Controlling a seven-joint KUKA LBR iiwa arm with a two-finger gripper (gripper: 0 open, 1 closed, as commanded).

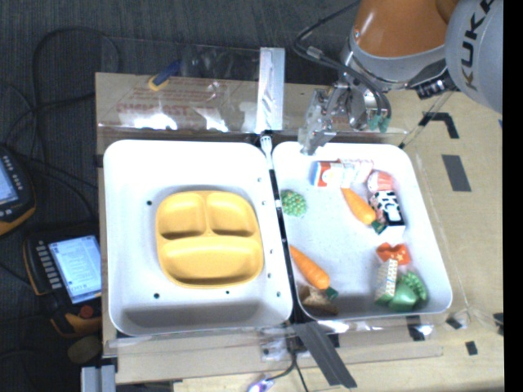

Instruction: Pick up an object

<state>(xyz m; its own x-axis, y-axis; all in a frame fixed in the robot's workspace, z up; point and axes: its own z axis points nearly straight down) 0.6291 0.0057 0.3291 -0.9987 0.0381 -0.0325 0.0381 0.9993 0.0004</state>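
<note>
The arm, grey with an orange band, rises closest to the lens at the upper right. Its gripper hangs over the far rim of the right bin; how far the fingers are spread cannot be told, and nothing shows between them. Just beside it lies a red and white carton, then a small carrot, a green ball, and a larger carrot by the near edge. Bare white floor lies mid-bin. The left bin holds a yellow tray.
</note>
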